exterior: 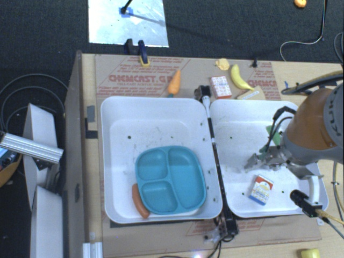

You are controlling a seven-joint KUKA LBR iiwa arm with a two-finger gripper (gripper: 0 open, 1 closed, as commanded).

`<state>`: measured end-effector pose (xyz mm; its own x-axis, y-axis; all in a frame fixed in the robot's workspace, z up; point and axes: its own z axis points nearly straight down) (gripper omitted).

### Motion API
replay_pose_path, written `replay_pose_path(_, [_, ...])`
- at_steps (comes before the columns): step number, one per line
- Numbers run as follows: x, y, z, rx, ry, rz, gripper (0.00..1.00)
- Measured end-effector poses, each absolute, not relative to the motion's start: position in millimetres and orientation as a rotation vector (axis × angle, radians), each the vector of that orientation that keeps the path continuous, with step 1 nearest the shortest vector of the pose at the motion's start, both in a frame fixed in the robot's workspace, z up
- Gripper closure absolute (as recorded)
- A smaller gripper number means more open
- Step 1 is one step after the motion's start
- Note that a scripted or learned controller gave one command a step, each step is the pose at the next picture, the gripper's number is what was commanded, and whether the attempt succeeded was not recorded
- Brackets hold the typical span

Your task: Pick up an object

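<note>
- Camera view: the tool [257, 161] hung low in the right bin [236, 117], just up-left of the box [261, 189].
- Tool opening could not be told; nothing was seen in its grip.
- Best practice: centre over the box, align across its narrow sides, then descend.

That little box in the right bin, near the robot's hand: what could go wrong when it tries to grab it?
1. The hand sits up and to the left of the box, not over it, so closing here would likely catch nothing.
2. The box lies flat and at a slant, so the fingers may push it along instead of gripping it.
3. It lies near the bin's front wall, leaving little room to come down.
</note>
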<state>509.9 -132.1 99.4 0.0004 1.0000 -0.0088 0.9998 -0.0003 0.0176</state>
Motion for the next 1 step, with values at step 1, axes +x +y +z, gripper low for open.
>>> replay_pose_path(1, [596.8, -159.6, 181.2, 2.204, 2.217, 0.012, 0.0])
